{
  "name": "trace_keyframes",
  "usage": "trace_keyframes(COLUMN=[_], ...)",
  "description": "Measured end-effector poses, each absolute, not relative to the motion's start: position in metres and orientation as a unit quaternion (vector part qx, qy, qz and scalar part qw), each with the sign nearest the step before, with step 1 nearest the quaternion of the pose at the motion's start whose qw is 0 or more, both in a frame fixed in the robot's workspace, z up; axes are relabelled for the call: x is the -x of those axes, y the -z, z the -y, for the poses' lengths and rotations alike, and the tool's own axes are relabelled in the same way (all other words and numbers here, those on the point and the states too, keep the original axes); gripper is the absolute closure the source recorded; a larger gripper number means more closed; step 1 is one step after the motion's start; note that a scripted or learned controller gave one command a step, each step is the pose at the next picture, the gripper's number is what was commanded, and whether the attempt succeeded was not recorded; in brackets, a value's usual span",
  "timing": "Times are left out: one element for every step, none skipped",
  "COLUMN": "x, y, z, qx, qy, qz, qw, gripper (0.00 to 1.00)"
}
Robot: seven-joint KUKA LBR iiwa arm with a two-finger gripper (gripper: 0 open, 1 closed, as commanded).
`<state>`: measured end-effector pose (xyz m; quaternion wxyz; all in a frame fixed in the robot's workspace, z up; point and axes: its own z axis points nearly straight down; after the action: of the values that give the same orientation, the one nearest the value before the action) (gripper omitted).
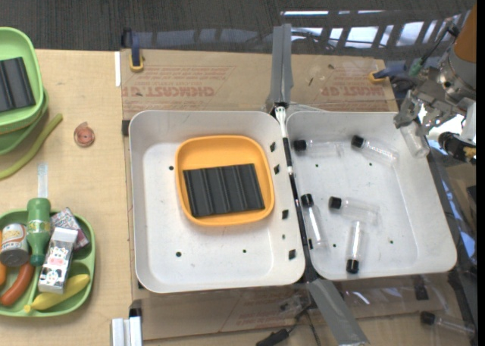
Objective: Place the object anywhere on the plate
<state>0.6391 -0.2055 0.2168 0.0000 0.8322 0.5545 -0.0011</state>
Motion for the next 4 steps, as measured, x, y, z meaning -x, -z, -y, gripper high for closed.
trace_keyframes(x=[-0.659, -0.659, -0.66, -0.66], y=[-0.251, -0.311, -0.368, -0.44], z=[0.214, 0.213, 0.216, 0.217], qx=[-0.817, -0.756, -0.719, -0.647], qy=[0.0014, 0.0008, 0.0007, 0.0006], qz=[-0.576, -0.655, -0.695, -0.762], qw=[0.0, 0.001, 0.001, 0.001], gripper=[1.0, 1.0, 1.0, 1.0])
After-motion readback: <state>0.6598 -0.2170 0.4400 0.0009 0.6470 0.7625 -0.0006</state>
